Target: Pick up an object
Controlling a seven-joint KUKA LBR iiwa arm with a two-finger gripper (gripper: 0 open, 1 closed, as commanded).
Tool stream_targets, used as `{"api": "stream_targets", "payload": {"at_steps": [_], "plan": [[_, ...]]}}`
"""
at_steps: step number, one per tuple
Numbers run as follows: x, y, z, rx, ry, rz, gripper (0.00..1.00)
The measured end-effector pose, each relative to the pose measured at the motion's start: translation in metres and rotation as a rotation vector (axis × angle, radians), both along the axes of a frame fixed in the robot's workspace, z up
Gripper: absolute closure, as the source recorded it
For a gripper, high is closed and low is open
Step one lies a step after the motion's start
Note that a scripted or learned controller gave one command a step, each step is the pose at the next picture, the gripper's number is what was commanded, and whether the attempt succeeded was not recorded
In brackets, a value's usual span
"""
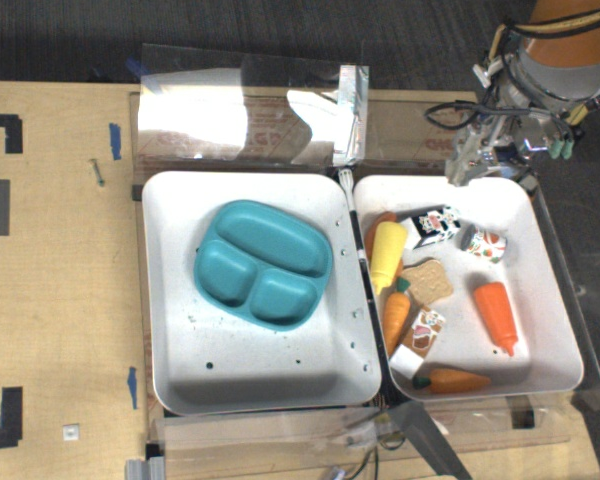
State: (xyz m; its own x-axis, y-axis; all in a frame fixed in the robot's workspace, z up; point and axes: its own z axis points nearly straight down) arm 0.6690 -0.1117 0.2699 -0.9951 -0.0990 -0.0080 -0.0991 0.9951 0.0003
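Nearest the lens, a carrot (458, 378) is seen along the front wall of the right bin (555, 298). At that bin's far rim the gripper (477, 158) is poised — its opening cannot be told — with the black-and-white carton (433, 224) just inside, below it.
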Motion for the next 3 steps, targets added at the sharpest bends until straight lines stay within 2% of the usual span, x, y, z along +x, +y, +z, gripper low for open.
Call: {"api": "stream_targets", "payload": {"at_steps": [1,2,3], "plan": [[-0.071,0.013,-0.016,0.0,0.006,0.049,1.0],[0.0,0.02,-0.005,0.0,0.002,0.095,1.0],[-0.001,0.074,-0.034,0.002,0.009,0.059,1.0]]}}
